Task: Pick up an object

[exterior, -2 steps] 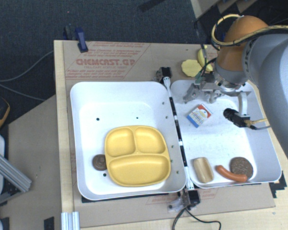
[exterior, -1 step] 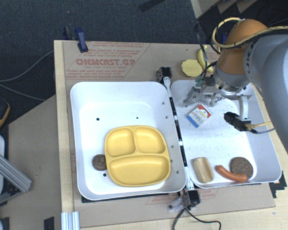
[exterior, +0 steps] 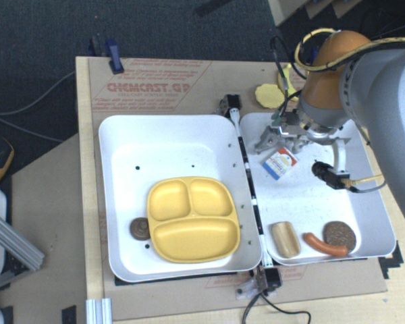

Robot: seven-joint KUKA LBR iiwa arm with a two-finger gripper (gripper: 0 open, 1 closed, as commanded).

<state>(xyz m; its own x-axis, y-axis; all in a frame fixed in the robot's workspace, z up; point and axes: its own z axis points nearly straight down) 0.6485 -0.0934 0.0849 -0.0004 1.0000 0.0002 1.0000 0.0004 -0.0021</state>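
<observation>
Reaching into the right bin (exterior: 374, 238) from the right, the gripper (exterior: 278, 140) sits low over the bin's upper left part, right above a small red, white and blue packet (exterior: 281, 163). I cannot tell from this slanted view whether the claw is spread or pressed together; the metal linkage hides its tips.

The packet lies flat and tilted, just beside the divider between the bins, and I judge it the nearest candidate.

To do this step well, I would:

1. Centre the claw over the packet's short axis, since a flat packet offers little height to pinch.
2. Keep clear of the bin wall on the left, which could block one tip.
3. Descend fully to the bin floor before closing.

Other candidates lie along the near edge of the same bin: a tan bread-like roll (exterior: 285, 239), an orange sausage (exterior: 326, 246) and a brown round patty (exterior: 340, 234). The left bin (exterior: 121, 140) holds a yellow divided plate (exterior: 191, 219) with a small brown disc (exterior: 140, 229) touching its left edge.
</observation>
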